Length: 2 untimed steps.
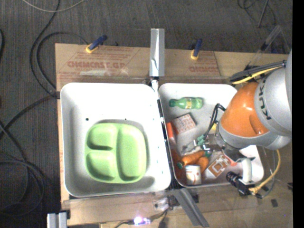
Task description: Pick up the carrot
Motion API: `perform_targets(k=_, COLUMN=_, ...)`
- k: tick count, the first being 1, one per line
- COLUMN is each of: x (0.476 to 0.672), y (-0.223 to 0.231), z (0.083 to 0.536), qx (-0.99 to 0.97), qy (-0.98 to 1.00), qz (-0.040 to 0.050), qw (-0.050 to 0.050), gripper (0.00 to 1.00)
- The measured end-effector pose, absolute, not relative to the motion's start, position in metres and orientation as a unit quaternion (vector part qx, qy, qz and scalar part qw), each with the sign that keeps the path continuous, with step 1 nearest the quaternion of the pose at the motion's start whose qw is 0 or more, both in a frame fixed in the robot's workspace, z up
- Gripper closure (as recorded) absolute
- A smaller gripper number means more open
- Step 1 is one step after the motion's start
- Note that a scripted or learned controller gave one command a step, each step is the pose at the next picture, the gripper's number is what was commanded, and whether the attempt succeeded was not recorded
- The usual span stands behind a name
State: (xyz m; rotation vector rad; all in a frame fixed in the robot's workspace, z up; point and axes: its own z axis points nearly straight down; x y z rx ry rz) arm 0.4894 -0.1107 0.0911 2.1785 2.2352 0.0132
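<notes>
Orange tapered carrot [191, 158] is seen lying in lower right white bin [209, 90], ungrasped; tool [205, 144] state cannot be told.

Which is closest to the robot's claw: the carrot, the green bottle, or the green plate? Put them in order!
From the claw:
1. Carrot, just below-left of it, right bin.
2. Green bottle, at the right bin's top.
3. Green plate, in the left bin.

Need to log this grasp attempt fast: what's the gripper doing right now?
Gripper: low in the right bin, just above the carrot; its state cannot be told.
</notes>
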Motion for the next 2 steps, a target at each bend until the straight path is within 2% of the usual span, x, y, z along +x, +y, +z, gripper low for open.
perform_targets(k=1, x=0.490, y=-0.110, z=0.100, qx=0.698, qy=0.716, qz=0.0044, qw=0.009, gripper=1.00)
perform_targets(k=2, x=0.500, y=-0.042, z=0.183, qx=0.765, qy=0.644, qz=-0.0018, qw=-0.001, gripper=1.00)
